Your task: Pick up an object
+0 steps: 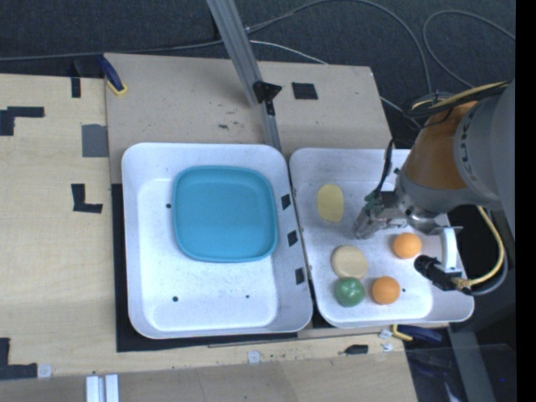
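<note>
Left shallow white bin (146,249) held a square blue plastic plate (224,213) | right white bin (368,162) held a pale yellow oval (330,202), cream ball (349,260), two orange balls (406,245), green ball (348,291) | my gripper (369,219) hung right of the oval, nothing gripped, finger spread unclear | best: centre over oval, descend straight.

Two shallow white bins sit side by side: the left bin (142,308) and the right bin (352,167). The left bin holds one blue plate (224,213). The right bin holds five small objects: two orange balls (406,245) (385,290), one green ball (348,291), one pale yellow oval piece (330,202), and one cream round piece (348,261).
</note>
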You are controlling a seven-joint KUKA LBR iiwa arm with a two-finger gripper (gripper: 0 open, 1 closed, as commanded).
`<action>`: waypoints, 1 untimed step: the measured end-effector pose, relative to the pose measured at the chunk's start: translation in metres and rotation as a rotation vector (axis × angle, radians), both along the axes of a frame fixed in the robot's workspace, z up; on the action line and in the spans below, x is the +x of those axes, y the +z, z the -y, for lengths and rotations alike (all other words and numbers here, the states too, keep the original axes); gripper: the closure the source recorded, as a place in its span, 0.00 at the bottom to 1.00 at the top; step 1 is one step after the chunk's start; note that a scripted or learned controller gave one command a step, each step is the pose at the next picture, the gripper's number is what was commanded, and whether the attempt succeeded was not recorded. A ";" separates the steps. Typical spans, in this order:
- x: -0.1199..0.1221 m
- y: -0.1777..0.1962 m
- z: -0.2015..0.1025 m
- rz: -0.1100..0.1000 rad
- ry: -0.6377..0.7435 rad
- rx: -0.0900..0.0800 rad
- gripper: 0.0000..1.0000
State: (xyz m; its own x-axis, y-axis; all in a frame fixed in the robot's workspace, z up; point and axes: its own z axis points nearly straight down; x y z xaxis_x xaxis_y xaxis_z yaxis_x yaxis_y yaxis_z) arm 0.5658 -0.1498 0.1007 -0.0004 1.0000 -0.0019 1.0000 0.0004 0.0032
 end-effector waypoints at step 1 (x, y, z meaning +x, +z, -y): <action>0.010 0.048 -0.004 0.000 0.001 0.001 1.00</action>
State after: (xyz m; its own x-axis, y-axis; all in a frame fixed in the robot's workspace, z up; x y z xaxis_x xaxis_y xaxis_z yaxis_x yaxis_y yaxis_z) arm 0.5754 -0.1463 0.1486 -0.0010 1.0000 -0.0005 1.0000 0.0010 0.0033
